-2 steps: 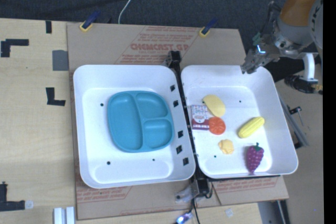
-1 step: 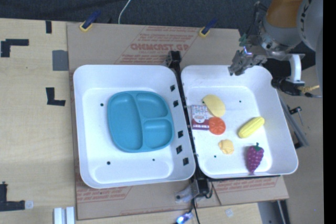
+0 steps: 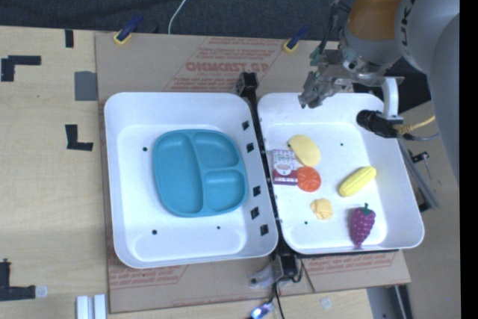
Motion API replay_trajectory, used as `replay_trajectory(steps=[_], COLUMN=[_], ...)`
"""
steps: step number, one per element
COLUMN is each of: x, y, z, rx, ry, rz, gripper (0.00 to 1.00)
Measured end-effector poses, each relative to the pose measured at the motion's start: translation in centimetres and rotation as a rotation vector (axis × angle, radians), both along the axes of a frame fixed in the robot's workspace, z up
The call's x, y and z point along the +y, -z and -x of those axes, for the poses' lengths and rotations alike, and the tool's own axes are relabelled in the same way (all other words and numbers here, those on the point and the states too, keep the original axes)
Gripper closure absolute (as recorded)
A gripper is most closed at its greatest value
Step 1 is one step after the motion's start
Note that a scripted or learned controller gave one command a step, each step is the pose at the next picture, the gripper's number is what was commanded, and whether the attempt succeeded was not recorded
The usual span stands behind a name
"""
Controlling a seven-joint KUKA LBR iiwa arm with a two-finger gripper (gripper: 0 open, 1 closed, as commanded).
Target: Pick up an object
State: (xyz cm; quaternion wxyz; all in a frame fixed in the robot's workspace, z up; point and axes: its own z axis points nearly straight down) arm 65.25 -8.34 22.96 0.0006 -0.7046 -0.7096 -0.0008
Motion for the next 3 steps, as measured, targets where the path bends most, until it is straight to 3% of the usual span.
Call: replay_trajectory(steps=[3], x=[17.0], y=[-0.6], z=[1.7], rx=[0.002], ry=[0.0], rz=[0.0], gripper=[1.0])
